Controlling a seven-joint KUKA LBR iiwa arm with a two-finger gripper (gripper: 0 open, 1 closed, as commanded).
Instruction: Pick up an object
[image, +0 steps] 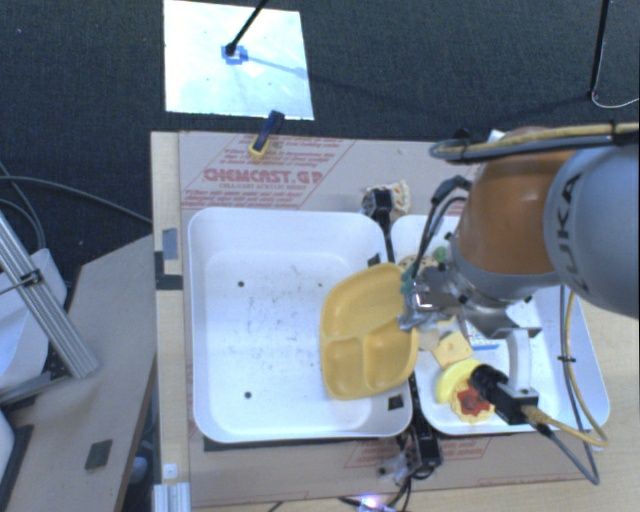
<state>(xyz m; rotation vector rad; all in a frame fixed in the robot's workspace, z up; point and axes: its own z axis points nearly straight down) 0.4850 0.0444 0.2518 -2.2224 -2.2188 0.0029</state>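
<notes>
— Yellow plastic, that divided plate (367, 332); where does it sit against the gripper (412, 305)?

— It straddles the wall between the two bins, most of it over the left bin (270, 330), its right edge up by the right bin (590, 385). It looks tilted, propped on that shared rim rather than lying flat

— And the gripper?

— Right at the plate's upper right edge, touching it or just above. The orange band (505, 225) of the arm hides much of the wrist, so I cannot tell whether the claw is apart, together, or clamped on the rim

— Which way does the plate run?

— Its long axis goes from upper right to lower left, away from the gripper, with the compartments at the lower end

— So the lift?

— My guess: if the hold is on that near edge, the far end will hang low over the left bin and could slip

— Anything else close?

— A small yellow and red piece (462, 388) lies in the right bin, below the gripper, apart from the plate
</notes>
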